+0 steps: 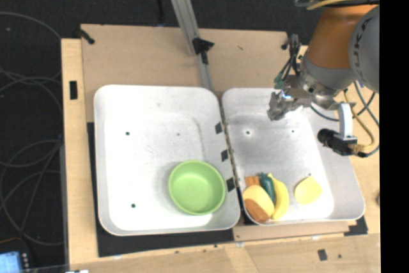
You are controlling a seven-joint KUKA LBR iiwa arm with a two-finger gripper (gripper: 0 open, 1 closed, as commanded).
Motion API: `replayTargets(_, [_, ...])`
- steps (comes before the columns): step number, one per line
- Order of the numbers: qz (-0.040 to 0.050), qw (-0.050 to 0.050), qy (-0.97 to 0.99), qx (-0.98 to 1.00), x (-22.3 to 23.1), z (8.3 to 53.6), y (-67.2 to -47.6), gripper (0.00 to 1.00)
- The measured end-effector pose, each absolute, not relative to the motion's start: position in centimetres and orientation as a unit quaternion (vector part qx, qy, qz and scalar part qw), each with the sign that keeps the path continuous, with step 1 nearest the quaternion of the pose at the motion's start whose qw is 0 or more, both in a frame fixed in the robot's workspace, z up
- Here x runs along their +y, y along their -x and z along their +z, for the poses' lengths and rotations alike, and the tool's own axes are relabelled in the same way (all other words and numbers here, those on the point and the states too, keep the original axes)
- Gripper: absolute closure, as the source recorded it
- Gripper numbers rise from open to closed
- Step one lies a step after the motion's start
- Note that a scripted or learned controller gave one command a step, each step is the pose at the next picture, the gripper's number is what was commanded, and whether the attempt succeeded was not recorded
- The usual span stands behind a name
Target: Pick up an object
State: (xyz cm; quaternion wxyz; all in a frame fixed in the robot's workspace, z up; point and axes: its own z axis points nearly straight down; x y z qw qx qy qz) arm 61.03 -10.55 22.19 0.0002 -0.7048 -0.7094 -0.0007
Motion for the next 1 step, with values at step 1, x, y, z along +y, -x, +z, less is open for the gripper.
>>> replayTargets(1, [-0.0017,0.000,0.705,-0.709,-5.54,23.54,-61.45,1.00])
